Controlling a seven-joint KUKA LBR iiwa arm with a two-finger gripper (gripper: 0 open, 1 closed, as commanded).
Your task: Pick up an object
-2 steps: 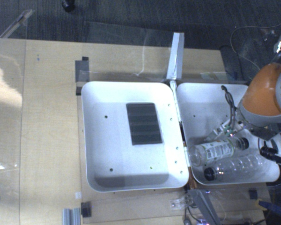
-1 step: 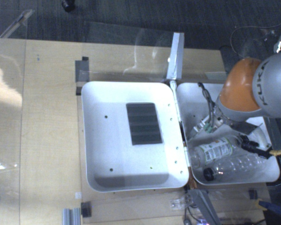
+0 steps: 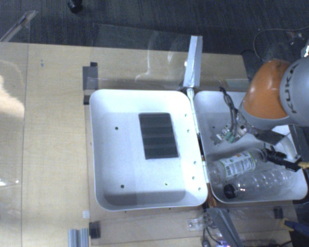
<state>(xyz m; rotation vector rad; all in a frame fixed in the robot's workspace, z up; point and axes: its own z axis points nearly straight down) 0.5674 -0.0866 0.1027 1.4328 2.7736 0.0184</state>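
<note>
Right shallow white bin [image 3: 214, 103]: two clear plastic bottles [image 3: 237, 163] [image 3: 262, 181] beneath the grey-orange arm [image 3: 278, 94]; gripper state indiscernible. Left bin [image 3: 105, 153]: one dark ribbed rectangular pad [image 3: 158, 135].

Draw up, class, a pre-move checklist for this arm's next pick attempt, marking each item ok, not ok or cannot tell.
1. Target in reach: clear bottle lies in the right bin: ok.
2. Bottle lying flat: ok.
3. Gripper over the bottle: hidden under the arm: cannot tell.
4. Anything between the fingers: cannot tell.
5. Second clear bottle alongside, crowding the target: not ok.
6. Left bin holds a dark ribbed pad, away from the arm: ok.
</note>
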